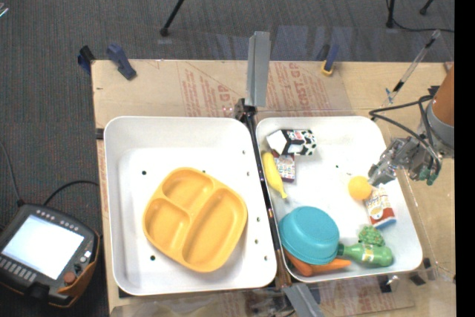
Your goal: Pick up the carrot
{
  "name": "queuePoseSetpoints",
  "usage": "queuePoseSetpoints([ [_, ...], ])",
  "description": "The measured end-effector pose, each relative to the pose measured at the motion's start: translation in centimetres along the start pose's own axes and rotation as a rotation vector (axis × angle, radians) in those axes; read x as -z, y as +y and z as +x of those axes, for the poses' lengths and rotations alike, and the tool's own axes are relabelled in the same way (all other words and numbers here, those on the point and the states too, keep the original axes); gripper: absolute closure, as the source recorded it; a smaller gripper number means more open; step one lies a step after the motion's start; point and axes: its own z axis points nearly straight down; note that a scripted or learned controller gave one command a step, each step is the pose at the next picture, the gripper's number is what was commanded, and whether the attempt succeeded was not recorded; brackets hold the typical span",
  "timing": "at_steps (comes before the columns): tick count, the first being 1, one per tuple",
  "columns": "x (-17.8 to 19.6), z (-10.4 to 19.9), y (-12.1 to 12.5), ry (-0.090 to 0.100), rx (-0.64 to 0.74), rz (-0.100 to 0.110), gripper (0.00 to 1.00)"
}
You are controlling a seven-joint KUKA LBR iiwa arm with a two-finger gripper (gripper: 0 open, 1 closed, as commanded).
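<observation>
The carrot (320,265) lies wedged under the teal bowl (310,234) against the right bin's (349,126) front edge; the gripper (386,171) hovers near the right wall, grip state unclear.

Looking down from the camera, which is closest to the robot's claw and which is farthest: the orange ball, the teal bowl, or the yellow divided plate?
Measured from the gripper at the right bin's right edge:
1. Orange ball, just to its left in the right bin.
2. Teal bowl, lower in the same bin, toward its front left.
3. Yellow divided plate, across in the left bin.
</observation>
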Motion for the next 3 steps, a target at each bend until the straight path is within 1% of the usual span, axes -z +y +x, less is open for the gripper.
queuePoseSetpoints([
  [1, -0.7, 0.3, -0.1, 0.015, 0.000, 0.004, 0.00],
  [2, -10.7, -3.9, 2.4, 0.026, -0.074, 0.007, 0.00],
  [3, -14.2, -1.3, 5.9, 0.016, -0.125, 0.004, 0.00],
])
